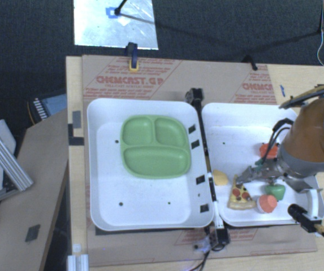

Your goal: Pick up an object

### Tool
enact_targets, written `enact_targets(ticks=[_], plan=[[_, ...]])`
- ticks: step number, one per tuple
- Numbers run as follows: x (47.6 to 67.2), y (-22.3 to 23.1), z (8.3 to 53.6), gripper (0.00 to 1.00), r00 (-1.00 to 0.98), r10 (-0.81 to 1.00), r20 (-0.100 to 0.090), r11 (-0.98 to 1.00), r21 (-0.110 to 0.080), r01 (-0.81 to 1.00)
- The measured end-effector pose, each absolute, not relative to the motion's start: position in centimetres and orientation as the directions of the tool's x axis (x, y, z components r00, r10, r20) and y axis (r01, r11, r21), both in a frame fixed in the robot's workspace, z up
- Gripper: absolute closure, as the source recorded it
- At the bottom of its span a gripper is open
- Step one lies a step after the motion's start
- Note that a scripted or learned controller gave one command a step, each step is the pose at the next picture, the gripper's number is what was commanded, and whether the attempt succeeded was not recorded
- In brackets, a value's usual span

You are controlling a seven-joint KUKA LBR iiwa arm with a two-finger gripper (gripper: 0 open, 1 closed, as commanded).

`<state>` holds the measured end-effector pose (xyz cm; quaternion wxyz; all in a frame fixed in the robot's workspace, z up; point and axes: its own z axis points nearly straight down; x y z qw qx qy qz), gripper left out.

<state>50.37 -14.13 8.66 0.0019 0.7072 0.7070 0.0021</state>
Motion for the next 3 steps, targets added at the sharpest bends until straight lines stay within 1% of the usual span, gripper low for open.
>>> enact_targets(ticks=[1,2,3], plan=[[50.4,-14.2,9.7,1.00,-0.001,1.000,-0.003,0.001,0.008,1.000],[50.9,-14.0,14.1,1.00,-0.004,1.000,-0.001,0.004,0.006,1.000],[51.5,-13.2,18.8,1.00,-0.005,1.000,-0.002,0.005,0.007,1.000]])
